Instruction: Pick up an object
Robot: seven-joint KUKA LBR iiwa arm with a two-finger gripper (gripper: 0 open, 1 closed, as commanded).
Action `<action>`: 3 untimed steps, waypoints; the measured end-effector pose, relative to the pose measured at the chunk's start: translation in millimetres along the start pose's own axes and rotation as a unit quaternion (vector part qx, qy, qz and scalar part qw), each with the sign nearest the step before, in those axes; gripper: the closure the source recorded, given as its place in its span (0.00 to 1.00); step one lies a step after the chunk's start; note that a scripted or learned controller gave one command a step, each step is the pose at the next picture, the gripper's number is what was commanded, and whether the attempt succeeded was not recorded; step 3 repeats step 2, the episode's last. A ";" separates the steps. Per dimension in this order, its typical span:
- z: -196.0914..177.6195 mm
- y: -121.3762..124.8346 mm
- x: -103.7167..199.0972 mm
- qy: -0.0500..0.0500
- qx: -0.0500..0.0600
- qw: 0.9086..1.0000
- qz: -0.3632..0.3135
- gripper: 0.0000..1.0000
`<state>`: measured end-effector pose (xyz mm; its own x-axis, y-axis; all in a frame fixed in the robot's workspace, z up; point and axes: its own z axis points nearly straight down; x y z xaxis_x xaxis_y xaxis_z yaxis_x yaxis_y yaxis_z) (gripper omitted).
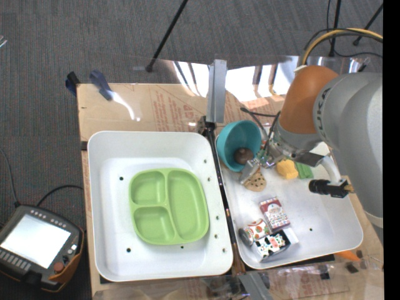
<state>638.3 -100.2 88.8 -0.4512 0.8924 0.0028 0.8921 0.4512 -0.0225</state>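
My gripper (pixel 258 162) hangs low over the far left part of the right bin (pixel 325 224), under the orange-banded wrist (pixel 307 99). It sits just right of a tilted teal bowl (pixel 239 139) that has a brown round object (pixel 242 157) at its mouth. A tan cookie-like piece (pixel 255 181) lies directly below the gripper. A yellow block (pixel 287 169) and a green piece (pixel 305 171) lie to its right. Nearer the front are a red-and-white small box (pixel 274 212), a patterned cup on its side (pixel 255 230) and a black-and-white box (pixel 275 243).
The left bin (pixel 109 167) holds a green divided plate (pixel 168 205). A raised rim between the bins (pixel 220 192) runs just left of the bowl. The arm's grey body (pixel 359 136) covers the right bin's far right corner. A pendant (pixel 37 242) lies off the bench at lower left.
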 end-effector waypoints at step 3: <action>-9.1 8.4 5.8 0.000 -0.008 0.989 0.145 1.00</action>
